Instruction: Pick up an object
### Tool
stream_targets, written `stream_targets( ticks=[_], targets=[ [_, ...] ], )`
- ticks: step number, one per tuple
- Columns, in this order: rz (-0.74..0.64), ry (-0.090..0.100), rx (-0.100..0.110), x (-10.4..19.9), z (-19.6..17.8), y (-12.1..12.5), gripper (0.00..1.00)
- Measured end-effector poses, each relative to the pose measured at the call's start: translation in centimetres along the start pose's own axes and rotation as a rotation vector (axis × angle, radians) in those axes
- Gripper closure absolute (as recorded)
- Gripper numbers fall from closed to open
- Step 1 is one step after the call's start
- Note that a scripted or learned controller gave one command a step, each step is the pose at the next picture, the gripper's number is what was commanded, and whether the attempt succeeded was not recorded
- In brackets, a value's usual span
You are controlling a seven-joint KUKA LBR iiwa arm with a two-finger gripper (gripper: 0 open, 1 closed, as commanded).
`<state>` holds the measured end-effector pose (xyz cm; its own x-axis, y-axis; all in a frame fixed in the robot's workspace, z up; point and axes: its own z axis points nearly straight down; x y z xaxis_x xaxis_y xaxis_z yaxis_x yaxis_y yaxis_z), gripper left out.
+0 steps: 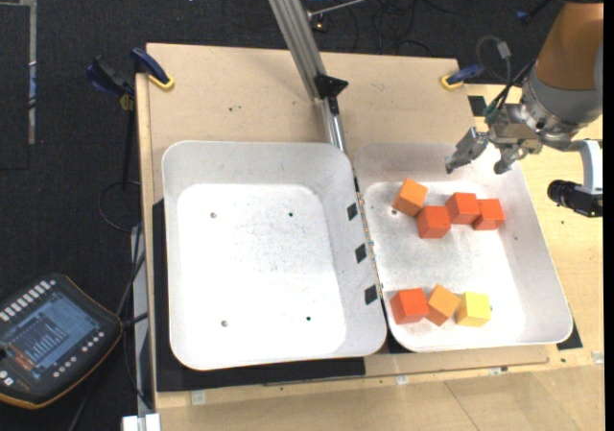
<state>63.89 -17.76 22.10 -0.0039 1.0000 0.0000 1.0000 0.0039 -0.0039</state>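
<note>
Gripper (483, 156) spread above right bin (537, 256) — seven blocks (434, 222), nothing between

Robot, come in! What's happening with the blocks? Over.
End effector open, above right bin far edge, holding nothing. Seven blocks in bin, untouched. Nothing in the way.

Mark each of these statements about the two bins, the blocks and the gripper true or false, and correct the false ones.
1. All the blocks lie in the right bin. True.
2. The gripper holds a block. False: nothing sits between its fingers; it hangs above the bin's far edge.
3. The yellow block sits in the row nearer the camera. True.
4. The blocks form one single heap. False: there are two groups, a far one with the orange block and a near one.
5. The yellow block lies in the left bin. False: it lies in the right bin.
</note>
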Motion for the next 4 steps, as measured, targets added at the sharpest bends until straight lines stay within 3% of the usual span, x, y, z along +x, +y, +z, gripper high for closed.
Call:
stream_targets(
  ticks=[1,2,3,4],
  targets=[
    [0.0,0.001,0.001,0.8,5.8,0.6,0.0],
    [0.003,-0.003,-0.012,0.2,9.6,1.0,0.0],
    [0.002,-0.005,-0.02,0.2,8.2,1.1,1.0],
    [0.0,-0.002,-0.012,1.2,2.5,1.1,1.0]
  ],
)
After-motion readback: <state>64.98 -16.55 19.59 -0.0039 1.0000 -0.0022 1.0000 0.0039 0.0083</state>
